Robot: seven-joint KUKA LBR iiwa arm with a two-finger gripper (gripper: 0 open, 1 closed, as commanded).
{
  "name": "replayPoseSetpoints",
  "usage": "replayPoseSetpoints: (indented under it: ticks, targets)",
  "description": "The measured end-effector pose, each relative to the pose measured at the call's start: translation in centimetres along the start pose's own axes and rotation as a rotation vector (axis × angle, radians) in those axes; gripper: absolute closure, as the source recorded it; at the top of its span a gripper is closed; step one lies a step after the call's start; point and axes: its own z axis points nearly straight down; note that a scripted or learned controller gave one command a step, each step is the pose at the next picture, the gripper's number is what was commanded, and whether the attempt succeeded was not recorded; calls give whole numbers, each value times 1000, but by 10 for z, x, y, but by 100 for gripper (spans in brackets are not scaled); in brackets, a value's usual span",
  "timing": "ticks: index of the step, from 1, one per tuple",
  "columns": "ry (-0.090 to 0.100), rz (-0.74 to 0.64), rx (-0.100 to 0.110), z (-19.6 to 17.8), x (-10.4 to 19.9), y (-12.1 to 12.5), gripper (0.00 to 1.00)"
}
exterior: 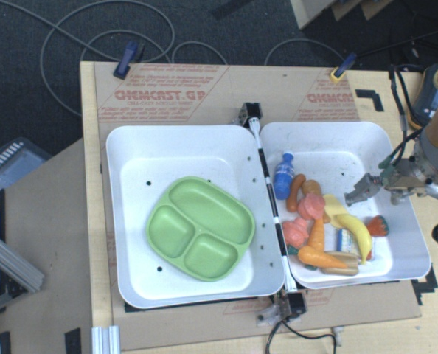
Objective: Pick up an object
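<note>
**Gripper poised over the toy-food pile, nothing lifted yet**

I take the right bin (403, 260) as my landmark and work from its near rim outward. Just inside that near rim lies a toy carrot (316, 254), with a flat tan stick-like piece (339, 269) touching it on the side toward the arm. Next to those, a yellow banana (355, 232) curves over a small boxed item that I cannot name. A red strawberry-like piece (380, 226) sits just beside the banana, toward the bin's right wall. Further in, two pink lumps (302, 220) crowd together against the bin's left wall, and a brown sausage (297, 186) and a blue bottle (282, 178) lie beyond them.

The gripper (363, 190) hangs above the bin's right half, just beyond the banana, its dark fingers (357, 191) pointing toward the pile. I see nothing between them, and I cannot tell how far apart they stand.

To the left of the right bin, the left bin (127, 190) holds a green divided plate (200, 228).

I judge this the approach step: a target is not yet taken. The next move calls for a descent onto one piece standing clear of its neighbours; the banana looks the most reachable, though the clutter risks a glancing grasp.
</note>
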Motion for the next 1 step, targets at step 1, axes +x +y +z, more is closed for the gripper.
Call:
replayPoseSetpoints:
  ticks: [1]
  targets:
    - [0, 0, 1, 123, -6, 25, 0]
